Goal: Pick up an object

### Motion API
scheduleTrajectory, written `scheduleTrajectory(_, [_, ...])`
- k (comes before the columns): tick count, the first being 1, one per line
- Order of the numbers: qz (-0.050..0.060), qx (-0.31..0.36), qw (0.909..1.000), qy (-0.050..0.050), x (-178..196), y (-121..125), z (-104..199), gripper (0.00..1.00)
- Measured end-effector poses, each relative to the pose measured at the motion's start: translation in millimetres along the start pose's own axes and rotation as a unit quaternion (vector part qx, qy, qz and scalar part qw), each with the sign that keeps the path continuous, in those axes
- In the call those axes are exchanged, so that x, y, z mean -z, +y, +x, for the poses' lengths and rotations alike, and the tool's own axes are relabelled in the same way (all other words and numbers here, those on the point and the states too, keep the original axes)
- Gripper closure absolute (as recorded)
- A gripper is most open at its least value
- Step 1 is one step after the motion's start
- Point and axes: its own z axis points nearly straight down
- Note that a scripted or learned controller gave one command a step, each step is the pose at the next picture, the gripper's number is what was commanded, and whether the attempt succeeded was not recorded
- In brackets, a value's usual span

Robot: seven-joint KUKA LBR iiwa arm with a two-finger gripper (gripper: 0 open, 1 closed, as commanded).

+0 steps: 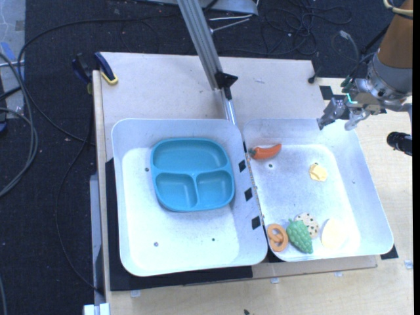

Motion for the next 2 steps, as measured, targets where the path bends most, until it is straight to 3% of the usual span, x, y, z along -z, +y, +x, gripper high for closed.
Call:
scheduleTrajectory(1, [-0.002,0.0,1.0,0.0,1.8,0.8,0.1,0.0])
scheduleTrajectory(2, [-0.001,0.0,1.0,-0.001,-40.6,3.6,-1.6,0.0])
